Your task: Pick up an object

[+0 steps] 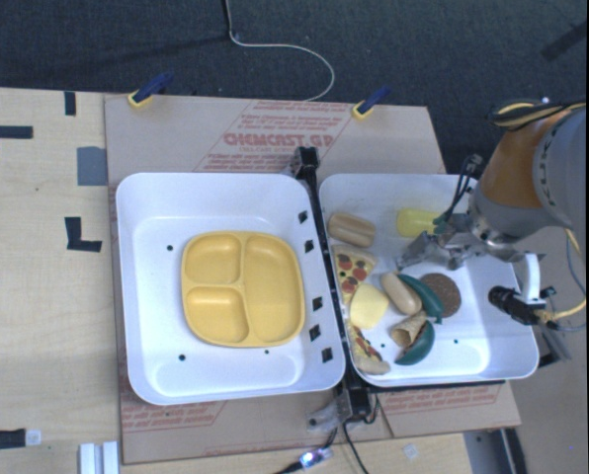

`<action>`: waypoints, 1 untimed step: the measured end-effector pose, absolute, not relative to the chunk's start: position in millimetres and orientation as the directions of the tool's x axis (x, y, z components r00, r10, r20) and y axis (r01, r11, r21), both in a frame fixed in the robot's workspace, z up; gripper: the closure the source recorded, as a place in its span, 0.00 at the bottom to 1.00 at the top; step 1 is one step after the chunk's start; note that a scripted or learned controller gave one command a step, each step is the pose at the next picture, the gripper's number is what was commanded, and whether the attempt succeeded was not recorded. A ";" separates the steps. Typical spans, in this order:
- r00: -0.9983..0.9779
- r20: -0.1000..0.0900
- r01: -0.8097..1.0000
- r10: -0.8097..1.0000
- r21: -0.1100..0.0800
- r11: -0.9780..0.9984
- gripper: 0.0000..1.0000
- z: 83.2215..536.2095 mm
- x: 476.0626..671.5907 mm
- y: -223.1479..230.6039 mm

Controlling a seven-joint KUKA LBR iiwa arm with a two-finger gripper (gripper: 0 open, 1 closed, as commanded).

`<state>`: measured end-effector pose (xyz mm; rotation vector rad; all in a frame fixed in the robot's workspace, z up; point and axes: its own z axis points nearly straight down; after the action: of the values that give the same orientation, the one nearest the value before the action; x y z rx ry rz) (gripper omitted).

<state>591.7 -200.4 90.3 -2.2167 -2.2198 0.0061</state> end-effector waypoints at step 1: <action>-0.002 -0.001 1.000 1.000 -0.001 0.002 0.00 84.7 592.0 -199.7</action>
<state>592.0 -199.7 84.7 -2.2194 -2.2237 0.0027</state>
